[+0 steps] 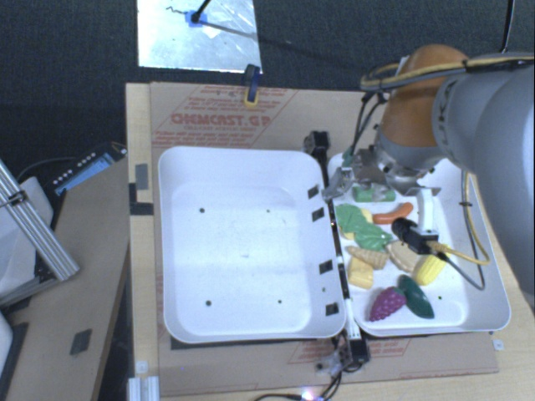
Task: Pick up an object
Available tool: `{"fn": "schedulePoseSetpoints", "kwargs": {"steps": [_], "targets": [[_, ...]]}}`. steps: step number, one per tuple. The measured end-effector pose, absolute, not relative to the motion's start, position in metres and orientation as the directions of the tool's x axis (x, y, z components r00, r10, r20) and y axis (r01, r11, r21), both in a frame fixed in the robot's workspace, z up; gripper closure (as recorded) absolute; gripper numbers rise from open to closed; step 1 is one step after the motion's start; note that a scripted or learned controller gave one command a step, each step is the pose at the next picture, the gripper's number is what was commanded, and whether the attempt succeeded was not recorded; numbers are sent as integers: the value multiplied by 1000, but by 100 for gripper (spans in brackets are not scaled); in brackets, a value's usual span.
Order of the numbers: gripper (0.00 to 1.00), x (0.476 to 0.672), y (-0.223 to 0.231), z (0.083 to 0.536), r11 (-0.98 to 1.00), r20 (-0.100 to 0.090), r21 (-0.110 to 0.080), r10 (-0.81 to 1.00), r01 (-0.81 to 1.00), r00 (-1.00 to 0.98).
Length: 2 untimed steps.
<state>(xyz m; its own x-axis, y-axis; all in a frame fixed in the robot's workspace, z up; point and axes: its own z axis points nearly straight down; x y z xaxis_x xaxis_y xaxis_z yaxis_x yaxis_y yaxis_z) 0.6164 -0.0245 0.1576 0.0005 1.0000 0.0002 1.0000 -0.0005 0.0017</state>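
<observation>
My gripper (361,182) hangs low over the far end of the right bin (485,295), close to the divide between the two bins. A small green piece (374,195) lies right under it, partly covered by the wrist. Just in front lie an orange carrot (391,216) and a green leafy piece (353,220). A second green leaf (374,239) lies nearer the middle. Toward the front are yellow pieces (362,269), a tan piece (403,258), a corn cob (428,267), purple grapes (386,302) and a dark green piece (415,298).
The left bin (171,224) stands beside the right one, with black clips (327,267) along their shared rim. Both rest on a cardboard sheet (221,115). The grey arm (489,115) covers the right bin's far right corner.
</observation>
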Motion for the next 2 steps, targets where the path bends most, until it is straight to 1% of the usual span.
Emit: {"fn": "schedulePoseSetpoints", "kwargs": {"steps": [1, 2], "targets": [[100, 618, -9, 170, 16, 20, 3, 1000, 1000, -16], [100, 654, 9, 279, 7, 0, 14, 1000, 1000, -7]]}}
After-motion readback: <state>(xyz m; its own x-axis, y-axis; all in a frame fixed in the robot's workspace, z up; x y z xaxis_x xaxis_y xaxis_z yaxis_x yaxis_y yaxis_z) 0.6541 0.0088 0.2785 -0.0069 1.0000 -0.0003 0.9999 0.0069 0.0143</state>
